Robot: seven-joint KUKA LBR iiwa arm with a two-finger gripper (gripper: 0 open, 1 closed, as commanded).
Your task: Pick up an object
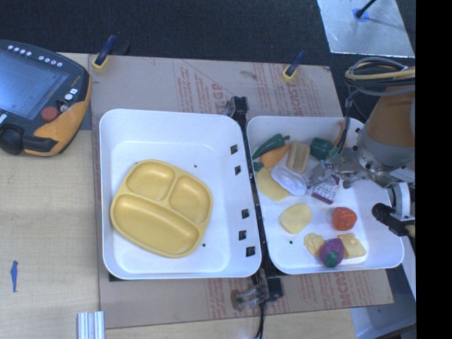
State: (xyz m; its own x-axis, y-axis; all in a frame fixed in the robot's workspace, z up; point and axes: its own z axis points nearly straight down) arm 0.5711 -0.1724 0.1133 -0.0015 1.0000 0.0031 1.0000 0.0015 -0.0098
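The claw [329, 177] sits low in the right-hand bin [385, 258], near its middle; whether it is released or clenched I cannot tell, since the metal parts blur together against the clutter below it. Nothing can be seen caught in it, so the task's thing, whichever one is meant, seems not yet lifted from this bin.

Taking the claw as the landmark: a small red-and-white packet [323, 192] lies just beneath it, touching or nearly so. A clear plastic piece [289, 181] lies just to its left, and a pale tan block [297, 156] above that. A green piece [322, 147] is near, on the far side. The carrot with green top [271, 149] lies further left, by the bin's inner wall. Toward the near edge are a red tomato [344, 218], a yellow round [295, 217], and a purple item [331, 253] pressed against yellow chunks [351, 246].

The risks, as I judge them (none certain): the things around the claw are crowded, so closing here may pinch two at once or nudge the packet aside. The clear piece looks slippery and could squirt out. A flat packet offers little to grip and may stay behind when the arm rises. The yellow divided tray [162, 207] in the left bin is well apart and not at risk
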